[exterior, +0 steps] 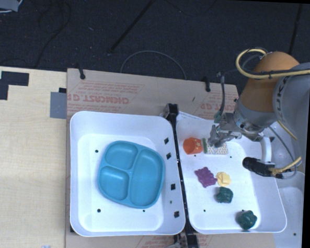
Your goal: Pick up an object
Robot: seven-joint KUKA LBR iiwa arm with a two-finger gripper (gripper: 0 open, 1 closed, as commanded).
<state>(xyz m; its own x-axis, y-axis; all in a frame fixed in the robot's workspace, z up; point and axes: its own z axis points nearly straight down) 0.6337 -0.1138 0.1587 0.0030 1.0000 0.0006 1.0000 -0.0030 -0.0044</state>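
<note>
Just small orange rounded toy (192,145)

This is looking like a robot lab: a grey arm (282,97) is reaching over two white bins (86,143) on a cardboard-covered surface (146,91), with cables (148,57) lying behind.

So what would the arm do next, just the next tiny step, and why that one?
Probably a short drop straight down. The pincer hangs at the back of the right bin, over a small pale speckled piece beside the orange piece. Nothing shows held yet, so lowering onto what lies beneath seems the natural try.
</note>
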